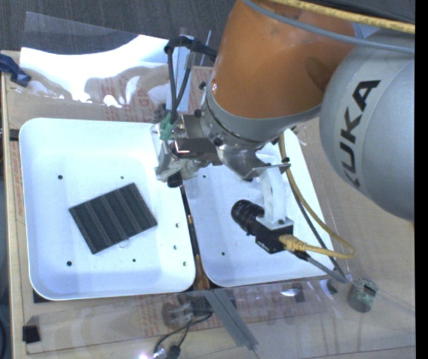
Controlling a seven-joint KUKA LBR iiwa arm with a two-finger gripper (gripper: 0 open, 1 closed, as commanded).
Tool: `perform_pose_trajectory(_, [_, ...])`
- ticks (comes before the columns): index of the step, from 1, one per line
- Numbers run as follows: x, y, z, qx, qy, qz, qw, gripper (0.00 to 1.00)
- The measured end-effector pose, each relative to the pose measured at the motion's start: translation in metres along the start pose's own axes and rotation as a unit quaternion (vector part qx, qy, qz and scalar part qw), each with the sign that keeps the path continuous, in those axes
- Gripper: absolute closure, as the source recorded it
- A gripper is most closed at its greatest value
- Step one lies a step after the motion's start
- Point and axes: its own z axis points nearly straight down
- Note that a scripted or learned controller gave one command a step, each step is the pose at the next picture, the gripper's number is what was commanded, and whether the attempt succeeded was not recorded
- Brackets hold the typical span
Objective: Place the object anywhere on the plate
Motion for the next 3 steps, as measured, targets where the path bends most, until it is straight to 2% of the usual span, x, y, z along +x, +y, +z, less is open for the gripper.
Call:
perform_pose_trajectory(1, [0.117,0.012,-0.043,-0.001,0.000,-0.032,0.9995,1.00])
perform_pose_trajectory(2, [0.094,0.004,0.060,0.001,-0.002,-0.058,0.9983,1.00])
perform_pose_trajectory(3, [0.080,0.107,0.034,-0.001,-0.001,0.067,0.9978,1.00])
